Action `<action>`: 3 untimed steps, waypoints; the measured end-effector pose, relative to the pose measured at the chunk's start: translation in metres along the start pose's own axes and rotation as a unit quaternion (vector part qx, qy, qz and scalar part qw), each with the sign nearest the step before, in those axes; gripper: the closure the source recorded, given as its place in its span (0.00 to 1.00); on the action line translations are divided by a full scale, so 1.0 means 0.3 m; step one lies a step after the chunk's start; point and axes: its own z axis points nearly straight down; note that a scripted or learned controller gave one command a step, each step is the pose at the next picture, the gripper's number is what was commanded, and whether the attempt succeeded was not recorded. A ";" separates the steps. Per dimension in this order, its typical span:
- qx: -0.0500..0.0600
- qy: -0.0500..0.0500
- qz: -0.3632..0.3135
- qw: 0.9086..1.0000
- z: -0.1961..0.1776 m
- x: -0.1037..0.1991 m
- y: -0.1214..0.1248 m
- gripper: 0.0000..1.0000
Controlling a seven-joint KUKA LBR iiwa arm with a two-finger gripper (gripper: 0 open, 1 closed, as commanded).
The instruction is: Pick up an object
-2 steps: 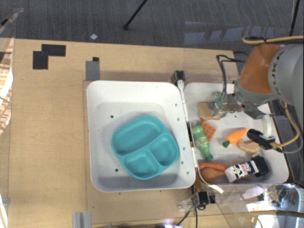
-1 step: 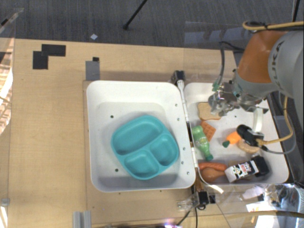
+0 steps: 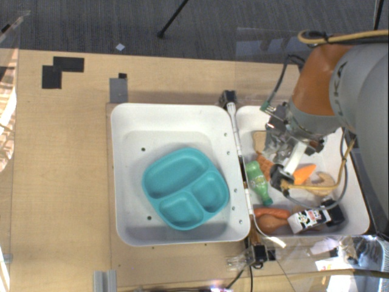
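Note:
My gripper hangs low over the back half of the right bin, under the grey wrist with its orange band. Just below it lie an orange carrot-like piece and a green bottle close to the bin's left wall. A tan flat piece lies to the gripper's left. An orange wedge and a beige item sit to its right. Near the front lie a reddish sausage and a white-and-black bottle. Nothing shows between the fingers.
The left bin holds a teal divided plate near its middle. A ridge separates the two bins. The arm's bulk covers the right bin's back right corner. Black tape marks lie on the wooden bench at far left.

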 end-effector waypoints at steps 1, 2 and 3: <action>0.000 -0.001 0.094 0.996 -0.108 -0.112 -0.170 1.00; -0.001 -0.001 0.263 0.965 -0.173 -0.108 -0.035 1.00; 0.001 -0.002 0.355 0.935 -0.140 -0.187 -0.093 1.00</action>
